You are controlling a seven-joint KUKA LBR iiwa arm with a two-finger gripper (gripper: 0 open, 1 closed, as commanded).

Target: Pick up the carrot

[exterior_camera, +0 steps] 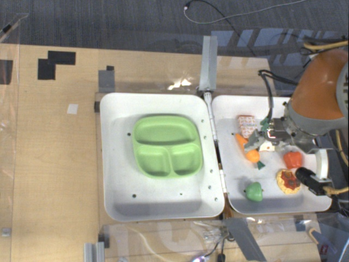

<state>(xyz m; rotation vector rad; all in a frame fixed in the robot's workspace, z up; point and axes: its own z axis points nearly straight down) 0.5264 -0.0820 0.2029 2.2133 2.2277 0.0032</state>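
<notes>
Pale wood worktop (49, 146) is carrying two shallow white bins side by side, with black square markings near its far left corner and dark grey carpet (109, 10) lying beyond its far edge, where a thin black cable (240, 12) is looping across the floor. The left bin (117, 201) is holding a green divided plate (166, 146), sitting roughly centred with three compartments. The right bin (226, 111) is holding the small items: the carrot (246, 148) is lying near the bin's left side, orange, slanting from upper left to lower right, with a small packet (247, 125) just behind it. A red item (293, 159) is sitting toward the right, a yellow and red piece (287, 181) near the front, and a green pepper-like item (254, 191) at the front edge. The grey arm with its orange band (322, 89) is reaching in from the right, and the jaws (260, 141) are hanging just beside the carrot's right end; cannot tell whether they are wide or narrow, or touching it.
</notes>
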